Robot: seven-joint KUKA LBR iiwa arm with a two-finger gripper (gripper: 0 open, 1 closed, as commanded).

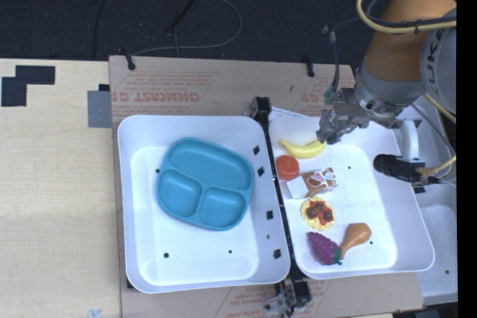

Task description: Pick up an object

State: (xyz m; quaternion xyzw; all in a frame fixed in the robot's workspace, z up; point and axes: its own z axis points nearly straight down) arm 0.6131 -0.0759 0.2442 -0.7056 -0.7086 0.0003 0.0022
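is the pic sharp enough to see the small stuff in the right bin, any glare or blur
In the camera view the light is even and soft, with faint shadows; the white right bin is bright but not blown out. The banana, purple grapes and blue plate read clearly, though fine detail is soft. The gripper looks dark and slightly blurred.

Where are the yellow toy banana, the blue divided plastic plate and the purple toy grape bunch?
Yellow toy banana [302,149]: camera view, middle of its curved body, right bin.
Blue divided plastic plate [204,182]: camera view, central ridge between compartments, left bin.
Purple toy grape bunch [323,247]: camera view, centre of the cluster, right bin.
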